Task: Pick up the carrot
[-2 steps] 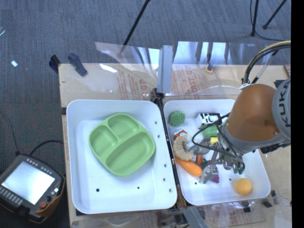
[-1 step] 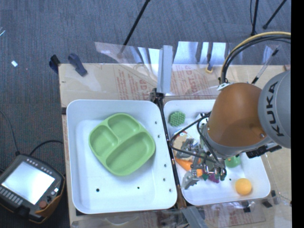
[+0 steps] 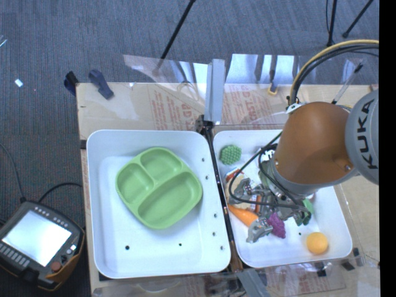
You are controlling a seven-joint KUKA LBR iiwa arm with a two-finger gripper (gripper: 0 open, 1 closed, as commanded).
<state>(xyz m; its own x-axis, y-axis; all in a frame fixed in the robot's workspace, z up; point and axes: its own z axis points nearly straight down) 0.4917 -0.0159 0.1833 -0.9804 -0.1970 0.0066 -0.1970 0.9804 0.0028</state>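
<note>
The carrot [image 3: 242, 215] is an orange tapered piece lying near the left wall of the right bin [image 3: 339, 215], pointing left. My gripper [image 3: 260, 229] hangs low under the orange wrist band, just right of the carrot's thick end and next to a purple object [image 3: 277, 226]. The arm's bulk hides the carrot's right end and part of the bin's middle. Nothing visibly lifted.
The right bin also holds a green bumpy round item [image 3: 230, 154] at the back left, an orange ball [image 3: 317, 243] at the front right and a green piece [image 3: 307, 208]. A green divided plate [image 3: 159, 187] lies in the left bin [image 3: 105, 240].
</note>
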